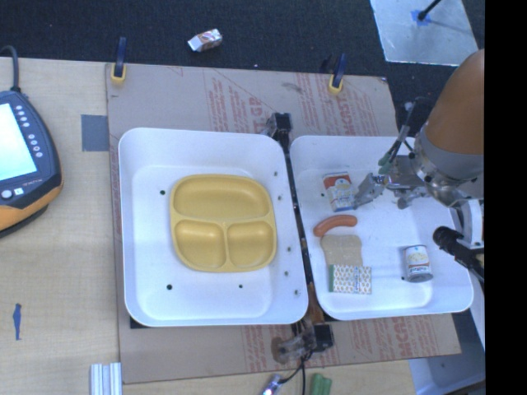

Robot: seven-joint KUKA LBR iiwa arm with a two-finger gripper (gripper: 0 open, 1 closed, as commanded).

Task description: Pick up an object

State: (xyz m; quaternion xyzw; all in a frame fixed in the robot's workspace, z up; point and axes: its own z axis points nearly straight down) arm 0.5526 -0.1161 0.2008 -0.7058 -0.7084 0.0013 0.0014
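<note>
Gripper [368,189] at right bin [387,304] far edge, beside carton [338,190]; finger state unclear. Center over carton before closing.

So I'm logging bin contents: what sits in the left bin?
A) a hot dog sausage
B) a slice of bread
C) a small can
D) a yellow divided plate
D: the yellow divided plate lies in the left bin, while the can, sausage and bread slice are all in the right bin.
</note>
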